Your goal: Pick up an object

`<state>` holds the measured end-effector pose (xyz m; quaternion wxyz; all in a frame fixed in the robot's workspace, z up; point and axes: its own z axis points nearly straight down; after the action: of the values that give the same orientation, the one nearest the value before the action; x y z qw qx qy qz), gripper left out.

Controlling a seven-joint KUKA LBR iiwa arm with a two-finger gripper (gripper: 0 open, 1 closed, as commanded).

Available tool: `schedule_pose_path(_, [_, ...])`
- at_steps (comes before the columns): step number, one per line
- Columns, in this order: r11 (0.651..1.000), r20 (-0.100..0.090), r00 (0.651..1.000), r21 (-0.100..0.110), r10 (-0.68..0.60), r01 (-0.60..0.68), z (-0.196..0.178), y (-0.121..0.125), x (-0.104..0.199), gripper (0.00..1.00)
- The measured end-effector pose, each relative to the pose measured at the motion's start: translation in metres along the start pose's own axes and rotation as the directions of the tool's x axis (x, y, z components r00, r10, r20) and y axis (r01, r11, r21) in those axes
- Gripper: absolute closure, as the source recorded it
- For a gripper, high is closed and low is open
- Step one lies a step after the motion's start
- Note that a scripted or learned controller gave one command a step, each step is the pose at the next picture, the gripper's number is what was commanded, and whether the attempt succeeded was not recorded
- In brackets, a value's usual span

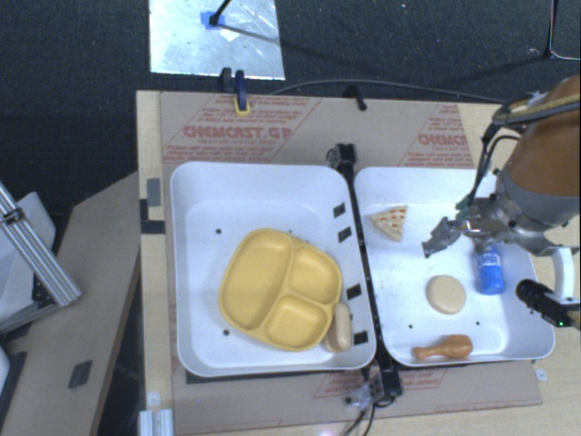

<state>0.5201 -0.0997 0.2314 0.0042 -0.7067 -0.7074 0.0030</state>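
While the arm [545,166] reaches in from the right edge of the frame, its gripper [442,237] hangs over the upper middle of the right bin [413,184], holding nothing. You can't tell from this slant whether the jaws are apart or together, so don't count on either.

Candidates, all in the right bin:
- wedge [391,222], upper left of that bin, lying flat just left of the gripper. Looks like a pizza or waffle slice.
- disc [446,294], centre of the bin, just below the gripper. Flat, round, tan.
- bottle [490,272], blue, on its side, right of the disc, close under the wrist.
- drumstick [444,347], lower edge of the bin, lying along the front wall.

Left bin [195,243] holds a yellow tray [280,289] with three compartments, lower centre of that bin, and a pale roll [340,326] touching its lower right corner, hard against the bin wall.

My read: the gripper sits between wedge and disc, so either is the likely target; which one, you can't say yet. Both are low and flat, so the fingers must drop nearly to the floor to get under an edge. The bottle would roll if nudged. The drumstick and roll sit against walls, leaving little finger clearance. No grasp started.
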Motion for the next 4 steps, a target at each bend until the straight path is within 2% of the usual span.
schedule_pose_path(1, [1.0, 0.001, 1.0, -0.011, -0.003, 0.003, -0.005, 0.002, 0.0, 0.0])
schedule_pose_path(2, [1.0, 0.001, 1.0, -0.007, 0.0, 0.0, 0.036, 0.005, 0.0, 0.0])
schedule_pose_path(3, [1.0, 0.0, 1.0, -0.005, 0.0, 0.0, 0.098, 0.009, 0.003, 0.0])
schedule_pose_path(4, [1.0, 0.002, 1.0, -0.015, -0.001, 0.001, 0.147, 0.011, 0.004, 0.0])
